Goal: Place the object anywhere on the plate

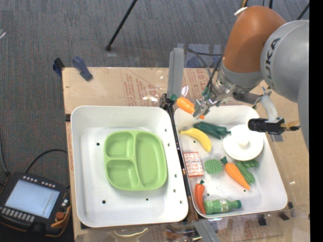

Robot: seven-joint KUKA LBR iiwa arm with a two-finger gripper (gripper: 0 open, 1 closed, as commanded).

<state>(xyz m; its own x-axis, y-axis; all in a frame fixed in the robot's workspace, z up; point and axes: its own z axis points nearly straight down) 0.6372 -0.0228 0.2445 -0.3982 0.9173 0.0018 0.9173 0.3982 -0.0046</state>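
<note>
Looking down on the surface (126, 87), we see two shallow white bins side by side. The left bin (83, 195) holds a green divided plate (135, 160) near its middle. The right bin (275, 185) holds toy food: a banana (199, 136), a dark green vegetable (213, 130), a white lid-like disc (243, 142), a carrot (235, 174), a small red-and-white packet (193, 163), a red pepper (200, 195) and a green bottle (222, 205) at its near edge.

The arm's gripper (200, 109) hangs above the far left corner of the right bin, clenched on a small orange object (185, 105), which shows between its fingers, lifted clear of the bin floor and close to the wall dividing the two bins.

We judge the pick to be done and the carry under way. The next move calls for travel left and toward the near edge, over the divider, until the object sits above the plate, then a lowering and release into any compartment.
</note>
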